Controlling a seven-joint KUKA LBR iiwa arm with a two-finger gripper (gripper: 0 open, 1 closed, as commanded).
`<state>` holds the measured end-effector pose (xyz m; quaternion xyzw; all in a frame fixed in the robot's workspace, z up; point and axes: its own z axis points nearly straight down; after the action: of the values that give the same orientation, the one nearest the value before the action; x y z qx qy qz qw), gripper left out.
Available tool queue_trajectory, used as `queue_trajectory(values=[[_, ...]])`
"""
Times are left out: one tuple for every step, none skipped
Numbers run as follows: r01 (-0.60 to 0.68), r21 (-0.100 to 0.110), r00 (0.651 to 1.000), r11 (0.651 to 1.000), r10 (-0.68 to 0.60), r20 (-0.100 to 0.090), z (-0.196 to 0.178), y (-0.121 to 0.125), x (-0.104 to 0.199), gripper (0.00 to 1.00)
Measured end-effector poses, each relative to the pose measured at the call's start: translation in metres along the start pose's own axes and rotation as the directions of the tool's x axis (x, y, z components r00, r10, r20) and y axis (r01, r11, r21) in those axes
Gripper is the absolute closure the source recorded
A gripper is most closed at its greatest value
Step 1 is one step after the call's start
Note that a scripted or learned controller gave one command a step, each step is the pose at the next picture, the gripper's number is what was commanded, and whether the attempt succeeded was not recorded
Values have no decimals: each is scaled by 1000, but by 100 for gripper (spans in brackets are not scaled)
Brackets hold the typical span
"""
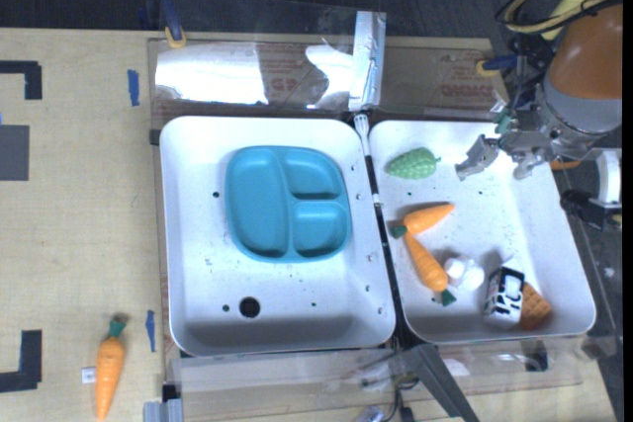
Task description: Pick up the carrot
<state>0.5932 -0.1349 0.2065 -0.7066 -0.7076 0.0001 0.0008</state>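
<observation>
Fingers (473,156) look spread and pinching nothing, hovering over the right bin's back edge. Going left to right: a stray carrot (108,364) on the counter (69,212), a blue tray (289,203) in the left bin (188,212), then two carrots (427,247) in the right bin (554,242), near the fingers. Nothing's picked up yet, so the whole grab is left.

Both bins, left (188,242) and right (554,242), appear as smooth white plastic with a slight sheen. The sectioned blue tray (287,203) is smooth, matt plastic. The two carrots (427,237) in the right bin look like matt orange plastic. The bench surface (69,242) resembles pale, matt wood.
</observation>
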Motion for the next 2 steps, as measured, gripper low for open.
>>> queue_trajectory(values=[[45, 5, 999, 999, -45, -1, 98, -13, 43, 0], [24, -5, 1000, 1000, -24, 3, 119, -84, 37, 0]])
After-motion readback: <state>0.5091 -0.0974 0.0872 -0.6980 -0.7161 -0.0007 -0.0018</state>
